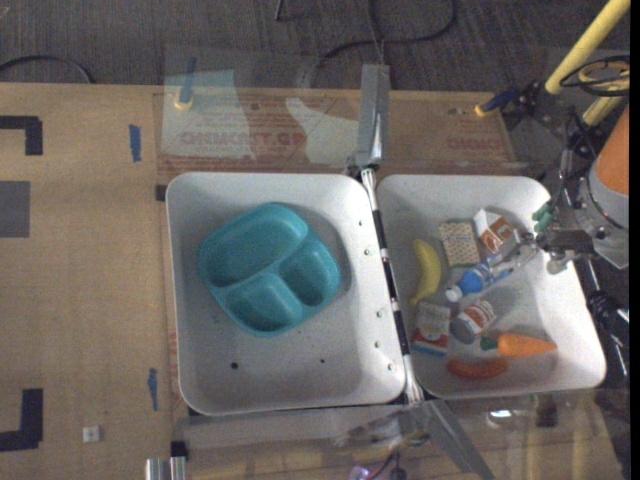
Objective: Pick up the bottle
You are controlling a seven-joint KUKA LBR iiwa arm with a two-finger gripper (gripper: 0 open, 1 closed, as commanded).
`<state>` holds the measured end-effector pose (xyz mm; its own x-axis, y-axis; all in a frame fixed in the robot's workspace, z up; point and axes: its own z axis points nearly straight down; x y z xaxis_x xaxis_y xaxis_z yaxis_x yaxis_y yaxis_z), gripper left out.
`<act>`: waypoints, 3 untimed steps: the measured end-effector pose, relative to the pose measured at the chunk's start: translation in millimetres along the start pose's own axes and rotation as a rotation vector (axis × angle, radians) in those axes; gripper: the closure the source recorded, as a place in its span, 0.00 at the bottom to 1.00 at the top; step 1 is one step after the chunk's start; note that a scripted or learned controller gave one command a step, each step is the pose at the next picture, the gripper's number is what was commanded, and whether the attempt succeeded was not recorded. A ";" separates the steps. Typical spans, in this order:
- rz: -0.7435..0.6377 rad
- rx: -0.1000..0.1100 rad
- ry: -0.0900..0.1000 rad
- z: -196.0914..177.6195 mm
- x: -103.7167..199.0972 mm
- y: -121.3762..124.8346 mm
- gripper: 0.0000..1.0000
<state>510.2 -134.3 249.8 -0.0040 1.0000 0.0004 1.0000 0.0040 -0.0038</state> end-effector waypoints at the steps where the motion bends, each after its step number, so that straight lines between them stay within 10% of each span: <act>1: 0.058 -0.001 0.001 158.1 10.6 40.3 0.00; 2: 0.070 0.004 0.003 151.8 5.4 38.8 1.00; 3: 0.267 0.001 -0.002 6.9 31.1 29.3 1.00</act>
<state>539.3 -103.0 242.9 0.2604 0.9655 -0.0023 0.9655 -0.2604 -0.0042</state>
